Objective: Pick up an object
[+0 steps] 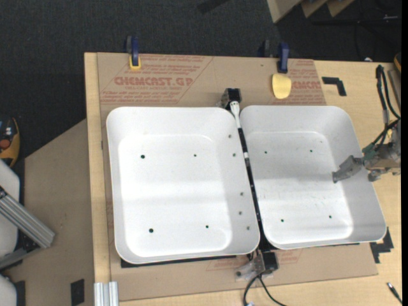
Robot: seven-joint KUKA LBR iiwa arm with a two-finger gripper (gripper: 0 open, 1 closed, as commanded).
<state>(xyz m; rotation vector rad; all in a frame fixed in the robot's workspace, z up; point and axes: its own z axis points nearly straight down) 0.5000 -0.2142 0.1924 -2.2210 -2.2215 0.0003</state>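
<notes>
On the left half of the bench lies the left white bin point(172, 190), on a brown sheet printed CHEMCAST point(153, 80). A blue clamp point(133, 46) grips the sheet at the back edge. A black clip point(231, 97) sits at the back where the two bins meet. The right white bin point(299, 196) touches the left one along that seam. My gripper point(345, 170) hangs over the right bin's right edge, low over its floor; I cannot tell whether it is spread or closed.

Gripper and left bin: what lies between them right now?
In the camera view, bare white floor of the right bin, then the black clip strip joining it to the left bin, lies beyond the gripper.
</notes>
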